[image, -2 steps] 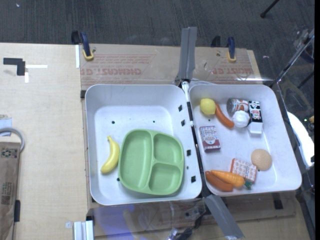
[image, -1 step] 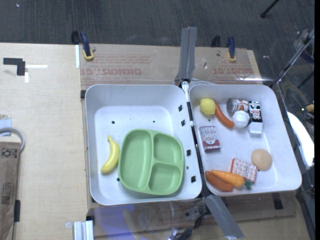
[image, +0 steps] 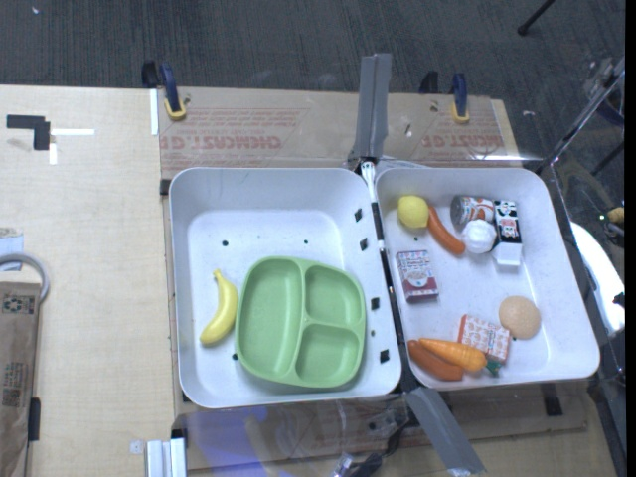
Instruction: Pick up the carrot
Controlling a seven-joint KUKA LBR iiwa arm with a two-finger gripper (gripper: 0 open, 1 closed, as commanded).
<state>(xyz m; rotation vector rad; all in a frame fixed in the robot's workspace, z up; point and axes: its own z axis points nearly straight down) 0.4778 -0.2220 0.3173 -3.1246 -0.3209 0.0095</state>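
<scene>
The carrot [image: 453,352] is orange with a small green tip at its right end. It lies near the front edge of the right bin [image: 556,266], pointing left. A shorter orange-red piece [image: 433,367] lies against its front side. Another orange-red elongated item [image: 445,233] lies at a slant near the back of the same bin, beside a yellow lemon [image: 412,211].
Around the carrot sit a patterned orange packet [image: 485,336], a tan round bun [image: 519,317], a small red box [image: 417,274], a can [image: 471,211], a white ball [image: 480,235] and a black-and-white carton [image: 507,223]. The left bin [image: 199,217] holds a banana [image: 220,308] and a green divided plate [image: 300,320].
</scene>
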